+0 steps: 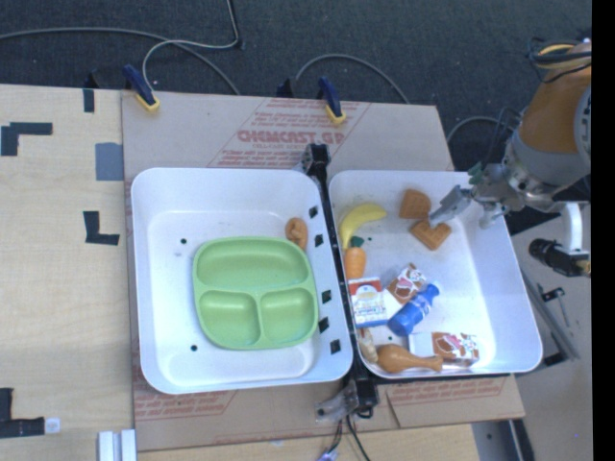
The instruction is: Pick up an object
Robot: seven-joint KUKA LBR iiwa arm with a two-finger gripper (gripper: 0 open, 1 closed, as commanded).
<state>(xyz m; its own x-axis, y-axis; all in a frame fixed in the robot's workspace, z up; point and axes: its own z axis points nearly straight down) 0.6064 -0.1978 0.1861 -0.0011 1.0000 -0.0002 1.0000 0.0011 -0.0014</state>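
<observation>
Left bin (154, 257): holds a green divided plate (256, 291) at centre, three compartments, lying flat. Small brown croissant-like piece (297, 230) near the bin's right wall, apart from the plate. Open white floor along the far side and left side.

Right bin (509, 305): crowded. Toy banana (358, 220) and carrot (355, 256) close to the left wall, nearly touching. Two brown bread-like pieces: one (415, 203) at the far side, another (430, 233) just beside it. Small carton (368, 304), blue bottle (414, 309) and a red-and-white packet (410, 280) clustered mid-bin. Drumstick (407, 358) and a second packet (455, 348) by the near wall. Bare floor along the right wall (the widest free strip).

Gripper (468, 205) over the far right corner, beside the nearer bread piece. Fingers spread, nothing seen between them.
</observation>
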